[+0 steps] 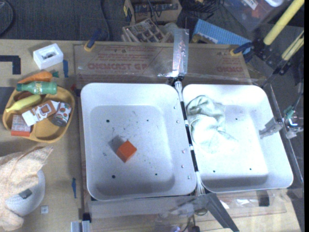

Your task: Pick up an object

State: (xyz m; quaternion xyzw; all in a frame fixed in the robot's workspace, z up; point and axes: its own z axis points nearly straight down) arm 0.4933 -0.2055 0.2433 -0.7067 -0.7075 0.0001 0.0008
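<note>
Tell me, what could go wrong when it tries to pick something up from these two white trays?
The orange block is small and sits alone on the smooth floor of the left bin; a slightly off grab could push it sliding instead of gripping it. The white cloth lies crumpled against the dividing wall of the right bin, so the hand might bump that wall or pinch a loose fold that slips free. It is also pale against the white bin, perhaps hard to spot.

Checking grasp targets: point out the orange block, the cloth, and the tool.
Orange block point(127, 151), camera view, centre of its top face.
Cloth point(205, 120), camera view, middle of the crumpled heap.
Tool point(271, 128), camera view, metal tip at the right bin's edge.
</note>
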